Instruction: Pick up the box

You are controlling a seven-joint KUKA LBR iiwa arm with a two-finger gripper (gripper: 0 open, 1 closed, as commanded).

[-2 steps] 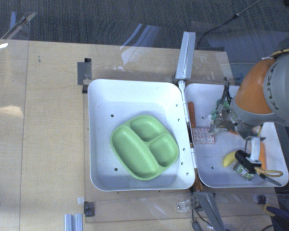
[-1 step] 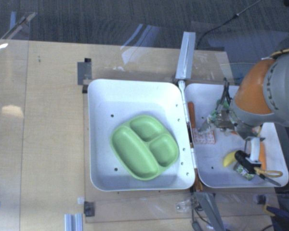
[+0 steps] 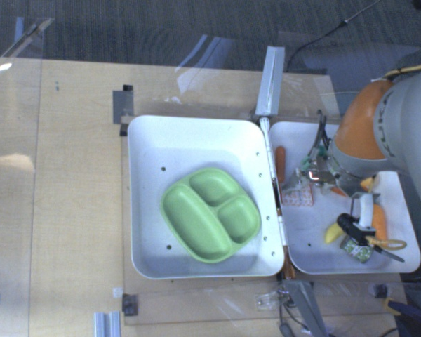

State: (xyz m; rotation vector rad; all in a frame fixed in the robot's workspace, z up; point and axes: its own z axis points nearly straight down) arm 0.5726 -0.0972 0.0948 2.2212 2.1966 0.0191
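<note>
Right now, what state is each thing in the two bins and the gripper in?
Green divided plate: lying flat in the left bin, upright, compartments bare.
Box: flat in the right bin, near its left wall, not lifted.
Brown stick-like item: lying along that wall.
Gripper: low over the right bin, beside the box; grip unclear.
Small clutter: lying loose near the bin's right side.

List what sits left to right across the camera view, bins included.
Left bin → green divided plate → brown sausage-shaped item at the right bin's left wall → box → yellow item → orange carrot-like item, with the arm above.
</note>
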